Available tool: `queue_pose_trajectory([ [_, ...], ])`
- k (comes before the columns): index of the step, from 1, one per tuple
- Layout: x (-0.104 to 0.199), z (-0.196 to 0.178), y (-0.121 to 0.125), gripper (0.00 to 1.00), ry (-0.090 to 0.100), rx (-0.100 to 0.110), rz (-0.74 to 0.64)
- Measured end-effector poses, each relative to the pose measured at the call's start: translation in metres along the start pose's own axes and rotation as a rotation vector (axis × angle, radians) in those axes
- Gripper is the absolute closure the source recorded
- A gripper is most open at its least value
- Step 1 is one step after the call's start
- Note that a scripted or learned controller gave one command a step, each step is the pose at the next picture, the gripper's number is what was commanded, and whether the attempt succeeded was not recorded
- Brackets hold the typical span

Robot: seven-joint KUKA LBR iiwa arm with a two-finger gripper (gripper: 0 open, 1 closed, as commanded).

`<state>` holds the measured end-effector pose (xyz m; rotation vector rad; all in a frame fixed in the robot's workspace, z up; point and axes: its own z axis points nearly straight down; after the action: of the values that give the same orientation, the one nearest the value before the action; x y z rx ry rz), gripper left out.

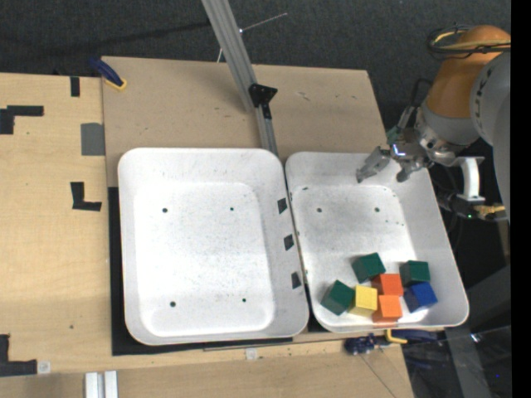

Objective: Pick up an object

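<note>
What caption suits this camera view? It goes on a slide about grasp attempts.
Open gripper over the right bin's far end, away from the coloured blocks clustered at its near end.

A robotics lab or test bench, seen from above. A plywood bench top (50,222) marked with black tape holds two shallow white bins (133,172) side by side on a dark mat. A grey and orange robot arm (465,81) reaches in, and a metal pole (232,40) slants overhead.
</note>
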<state>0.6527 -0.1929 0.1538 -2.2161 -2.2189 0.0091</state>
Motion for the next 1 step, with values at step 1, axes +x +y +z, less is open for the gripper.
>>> queue_pose_trajectory([
  [1,0.0002,0.0474,-0.0086,0.0,-0.001,-0.001,0.0],
])
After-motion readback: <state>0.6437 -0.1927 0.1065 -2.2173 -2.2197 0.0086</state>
